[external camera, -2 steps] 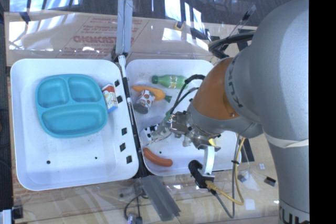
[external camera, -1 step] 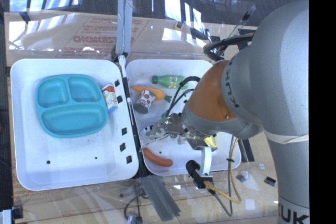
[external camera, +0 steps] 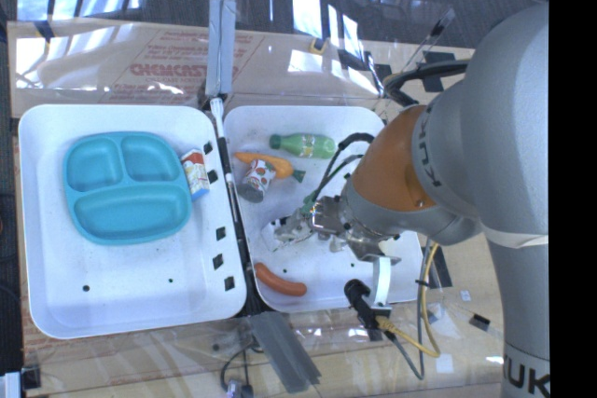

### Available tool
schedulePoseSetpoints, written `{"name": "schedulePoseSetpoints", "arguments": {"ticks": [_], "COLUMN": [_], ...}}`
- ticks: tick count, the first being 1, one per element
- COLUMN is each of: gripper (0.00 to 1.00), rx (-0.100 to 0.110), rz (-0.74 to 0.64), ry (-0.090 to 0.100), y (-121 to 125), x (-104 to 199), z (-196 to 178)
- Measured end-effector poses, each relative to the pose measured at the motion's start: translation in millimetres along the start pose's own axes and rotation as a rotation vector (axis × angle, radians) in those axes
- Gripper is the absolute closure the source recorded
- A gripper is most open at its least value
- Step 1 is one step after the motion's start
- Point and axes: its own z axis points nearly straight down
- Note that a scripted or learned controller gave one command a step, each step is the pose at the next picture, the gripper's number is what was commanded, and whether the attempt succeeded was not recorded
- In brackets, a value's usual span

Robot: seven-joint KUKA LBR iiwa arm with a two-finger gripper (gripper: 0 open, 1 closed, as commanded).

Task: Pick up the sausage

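Your gripper [external camera: 291, 231] sits low in the right bin [external camera: 373, 121], and I can't tell how it's set. The sausage [external camera: 280, 281] lies loose near that bin's front edge, just below the gripper. Green bottle [external camera: 303, 144] at the back, blue tray [external camera: 126, 185] in the left bin [external camera: 37, 228].

The grey arm [external camera: 494, 116] comes in from the right side and bends down and to the left. Its big rounded body takes up the upper right part of the view. Above the wrist there is an orange band [external camera: 396, 168]. Below the band, the grey wrist [external camera: 382, 224] points to the left. The pincer [external camera: 297, 228] is at its end, low and small, with cables near it.
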Motion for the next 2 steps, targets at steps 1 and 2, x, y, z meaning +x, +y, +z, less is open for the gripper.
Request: {"name": "schedulePoseSetpoints", "arguments": {"ticks": [1, 2], "gripper": [0.0, 0.0], "rx": [0.0, -0.003], "rz": [0.249, 0.327], "ry": [-0.001, -0.003], "y": [0.7, 1.5], "x": [-5.8, -8.8], "z": [0.2, 0.3]}}
